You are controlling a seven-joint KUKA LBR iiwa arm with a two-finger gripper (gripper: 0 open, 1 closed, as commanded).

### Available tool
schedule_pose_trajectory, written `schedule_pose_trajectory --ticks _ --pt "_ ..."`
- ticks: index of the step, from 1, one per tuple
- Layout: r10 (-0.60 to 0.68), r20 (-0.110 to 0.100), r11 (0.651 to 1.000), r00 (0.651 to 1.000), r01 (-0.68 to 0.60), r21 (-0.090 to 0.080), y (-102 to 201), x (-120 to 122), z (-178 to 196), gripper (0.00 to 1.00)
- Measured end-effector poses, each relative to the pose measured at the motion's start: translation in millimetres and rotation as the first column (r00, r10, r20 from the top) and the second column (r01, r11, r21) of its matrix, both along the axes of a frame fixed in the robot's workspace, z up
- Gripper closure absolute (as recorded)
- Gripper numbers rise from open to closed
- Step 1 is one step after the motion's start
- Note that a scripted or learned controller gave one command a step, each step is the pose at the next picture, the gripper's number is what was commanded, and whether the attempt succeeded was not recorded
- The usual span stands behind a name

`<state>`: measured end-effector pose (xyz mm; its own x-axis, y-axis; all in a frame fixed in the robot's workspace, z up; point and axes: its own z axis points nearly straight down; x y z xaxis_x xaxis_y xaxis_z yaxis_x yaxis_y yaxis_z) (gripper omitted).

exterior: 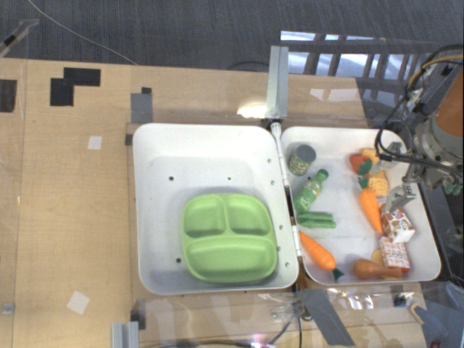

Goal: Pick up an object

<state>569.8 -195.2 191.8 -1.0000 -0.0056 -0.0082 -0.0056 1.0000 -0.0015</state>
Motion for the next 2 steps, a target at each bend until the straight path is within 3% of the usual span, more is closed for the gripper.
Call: schedule_pose_trajectory --ticks 1,2 --pt "-0.088 0.002 0.996 0.996 0.088 0.0 -9.0 -41.3 -96.0 0.0" --pt "-0.08 0.005 0.997 0.997 0.08 -0.002 -5.6 -38.1 -101.9 0.0"
